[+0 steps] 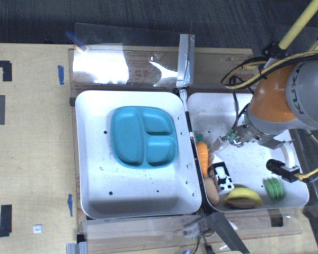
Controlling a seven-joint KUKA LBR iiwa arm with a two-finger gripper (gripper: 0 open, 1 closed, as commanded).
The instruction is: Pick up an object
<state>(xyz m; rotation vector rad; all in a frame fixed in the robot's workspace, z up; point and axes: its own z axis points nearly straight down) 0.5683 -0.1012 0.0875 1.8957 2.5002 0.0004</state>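
Note:
In the right bin [217, 107] an orange carrot [202, 156] lies along the left wall. Just below it are a tan oval piece [211, 190], a small black-and-white block [222, 177], a yellow banana [243, 196] and a green ribbed object [274, 188]. My gripper [221, 142] reaches in from the right and hangs low over the bin's middle, just right of the carrot's top end. Nothing shows in its grasp.
The left bin [95, 142] holds a blue divided plate [144, 136] at its centre. A clear plastic wall [127, 65] and a metal post [185, 60] stand behind the bins. The grey and orange arm [275, 99] covers the right bin's upper right.

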